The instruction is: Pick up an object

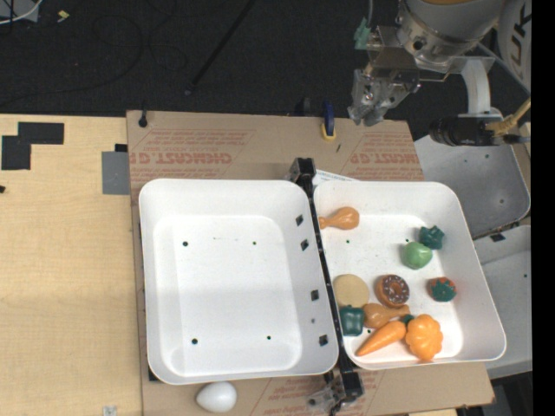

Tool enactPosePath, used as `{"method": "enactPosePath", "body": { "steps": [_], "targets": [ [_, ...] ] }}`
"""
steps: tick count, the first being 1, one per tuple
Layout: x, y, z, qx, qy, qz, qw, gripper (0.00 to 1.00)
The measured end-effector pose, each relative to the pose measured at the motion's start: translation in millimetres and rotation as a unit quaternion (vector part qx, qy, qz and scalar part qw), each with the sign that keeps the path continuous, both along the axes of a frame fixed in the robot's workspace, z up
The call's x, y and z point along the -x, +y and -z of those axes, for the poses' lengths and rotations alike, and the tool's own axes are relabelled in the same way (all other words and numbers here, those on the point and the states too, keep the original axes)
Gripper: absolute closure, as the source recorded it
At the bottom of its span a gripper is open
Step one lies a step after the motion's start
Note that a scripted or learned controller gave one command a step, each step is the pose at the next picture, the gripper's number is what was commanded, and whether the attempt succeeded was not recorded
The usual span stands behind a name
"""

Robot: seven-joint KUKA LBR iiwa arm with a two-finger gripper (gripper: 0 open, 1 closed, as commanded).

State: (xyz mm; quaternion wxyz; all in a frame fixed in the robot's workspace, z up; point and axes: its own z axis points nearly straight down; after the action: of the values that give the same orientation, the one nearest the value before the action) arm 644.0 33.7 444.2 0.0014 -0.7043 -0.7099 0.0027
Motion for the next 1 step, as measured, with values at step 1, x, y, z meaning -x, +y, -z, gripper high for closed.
{"method": "enactPosePath", "body": {
  "steps": [1],
  "targets": [
    [0.1,-10.5,-99.5,-0.0007,-0.006,0.002,1.0,1.0]
  ]
}}
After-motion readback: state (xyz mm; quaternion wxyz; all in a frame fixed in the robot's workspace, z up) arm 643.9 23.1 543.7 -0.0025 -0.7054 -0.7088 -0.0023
